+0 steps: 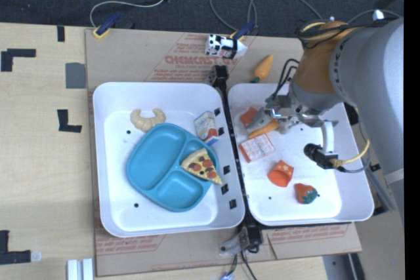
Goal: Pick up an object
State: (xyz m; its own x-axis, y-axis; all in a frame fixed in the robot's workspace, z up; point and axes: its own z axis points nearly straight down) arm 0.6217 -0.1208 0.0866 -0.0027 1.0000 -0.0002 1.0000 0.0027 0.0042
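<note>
In the right bin [354, 206], my gripper [278, 116] hangs low over the upper left part. Just left of it lies a red-orange piece [249, 117], and an orange carrot-like stick [261, 130] sits right under its tip. Whether the gripper touches either one is unclear. A pale pink packet [256, 148] lies below the stick. An orange-red block [281, 174] and a red fruit with a green top [305, 193] rest further toward the front. The grey arm with its orange band [318, 69] covers the bin's upper right.
The left bin [108, 206] bears a blue divided plate [154, 170] with a pizza slice [201, 166], a croissant [147, 118] and a small carton [206, 124]. Behind the bins, a yellow-orange toy [263, 66] and a black-and-white item [222, 44] lie on cardboard.
</note>
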